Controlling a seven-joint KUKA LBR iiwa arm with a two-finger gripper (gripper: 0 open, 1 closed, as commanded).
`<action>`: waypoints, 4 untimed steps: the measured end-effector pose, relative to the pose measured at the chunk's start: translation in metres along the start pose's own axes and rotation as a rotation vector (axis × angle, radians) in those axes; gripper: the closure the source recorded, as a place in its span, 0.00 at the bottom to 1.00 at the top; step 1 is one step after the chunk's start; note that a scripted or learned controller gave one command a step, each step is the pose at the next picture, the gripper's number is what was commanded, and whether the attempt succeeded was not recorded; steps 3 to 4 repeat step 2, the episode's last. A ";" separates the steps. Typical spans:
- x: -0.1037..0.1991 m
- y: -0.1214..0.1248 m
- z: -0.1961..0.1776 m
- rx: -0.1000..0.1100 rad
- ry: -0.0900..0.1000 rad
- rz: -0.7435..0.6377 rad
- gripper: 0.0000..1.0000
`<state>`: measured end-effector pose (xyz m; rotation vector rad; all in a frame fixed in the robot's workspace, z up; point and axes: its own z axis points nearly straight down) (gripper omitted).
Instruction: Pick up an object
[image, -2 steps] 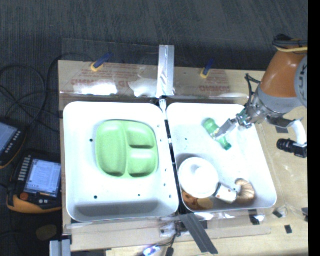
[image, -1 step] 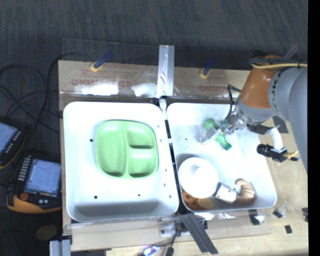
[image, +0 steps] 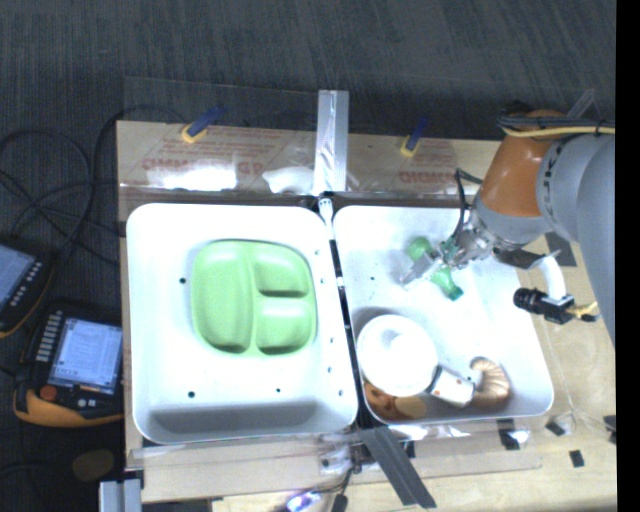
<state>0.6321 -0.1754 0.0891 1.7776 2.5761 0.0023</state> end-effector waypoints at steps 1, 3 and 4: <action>0.001 0.002 -0.011 -0.003 0.000 -0.001 1.00; 0.052 0.016 -0.096 0.008 0.008 0.046 1.00; 0.052 0.016 -0.096 0.008 0.008 0.046 1.00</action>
